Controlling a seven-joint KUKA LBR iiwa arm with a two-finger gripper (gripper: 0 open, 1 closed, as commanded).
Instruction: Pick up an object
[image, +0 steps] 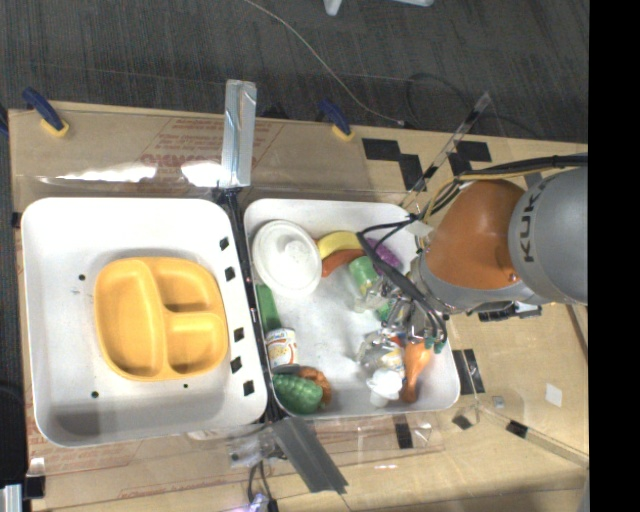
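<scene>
The right bin (330, 335) holds a jumble of objects. At its back lie a white round bowl (287, 255), a yellow banana (338, 242) and a red-orange piece (338, 263). Along its left wall are a green bottle (267, 305), a small jar with an orange label (281, 347) and a green vegetable toy (298, 392). An orange carrot (413, 370) and a clear plastic cup (377, 355) lie at the front right. My gripper (402, 318) reaches down into the right side of this bin, just above the carrot and the clear cup. Cables and clutter hide its tip.
The left bin (50, 400) carries a yellow divided tray (160, 315). A metal bracket (238, 135) stands at the back between the bins. The arm's orange band (475, 240) hangs over the right bin's right rim. Cardboard (520, 460) surrounds both bins.
</scene>
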